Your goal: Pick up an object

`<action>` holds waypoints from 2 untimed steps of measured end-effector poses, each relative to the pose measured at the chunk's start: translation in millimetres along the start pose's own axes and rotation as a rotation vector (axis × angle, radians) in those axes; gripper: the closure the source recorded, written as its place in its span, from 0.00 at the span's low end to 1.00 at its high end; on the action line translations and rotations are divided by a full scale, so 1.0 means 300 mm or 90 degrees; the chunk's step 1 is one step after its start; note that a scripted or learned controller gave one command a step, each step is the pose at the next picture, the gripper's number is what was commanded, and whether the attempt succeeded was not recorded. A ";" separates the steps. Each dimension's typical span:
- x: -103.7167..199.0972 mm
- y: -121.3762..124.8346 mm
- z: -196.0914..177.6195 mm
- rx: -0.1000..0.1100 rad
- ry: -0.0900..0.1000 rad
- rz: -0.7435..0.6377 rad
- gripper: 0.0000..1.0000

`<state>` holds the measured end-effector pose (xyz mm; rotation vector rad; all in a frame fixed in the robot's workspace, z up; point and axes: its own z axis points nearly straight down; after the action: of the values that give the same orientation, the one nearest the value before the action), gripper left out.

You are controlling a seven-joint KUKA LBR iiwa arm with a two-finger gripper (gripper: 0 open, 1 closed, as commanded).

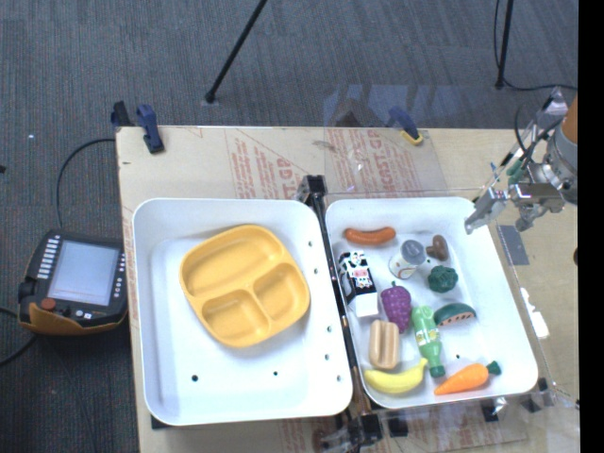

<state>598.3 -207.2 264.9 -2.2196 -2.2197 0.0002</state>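
Note:
The right bin (505, 295) holds several toy foods: a sausage (370, 236), a black-and-white milk carton (356, 274), purple grapes (396, 305), a small silver cup (411, 253), a brown piece (437, 247), broccoli (442, 277), a watermelon slice (455, 314), a green bottle (427, 338), a bread roll (382, 343), a banana (394, 379) and a carrot (464, 377). My gripper (498, 217) hangs above that bin's far right corner, clear of all the items. Its fingers are spread open with nothing between them.
The left bin (160, 347) carries a yellow divided plate (245, 284). A teach pendant (75, 281) lies off the bench to the left. Blue and yellow clamps (148, 125) grip the bench's far edge. Tripod legs (241, 36) stand on the carpet behind.

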 end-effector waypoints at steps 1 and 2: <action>-0.008 -0.064 0.325 0.006 0.002 -0.006 0.00; 0.050 0.061 0.605 0.005 0.002 0.102 0.00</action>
<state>616.4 -191.9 83.3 -2.3843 -2.0301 0.0064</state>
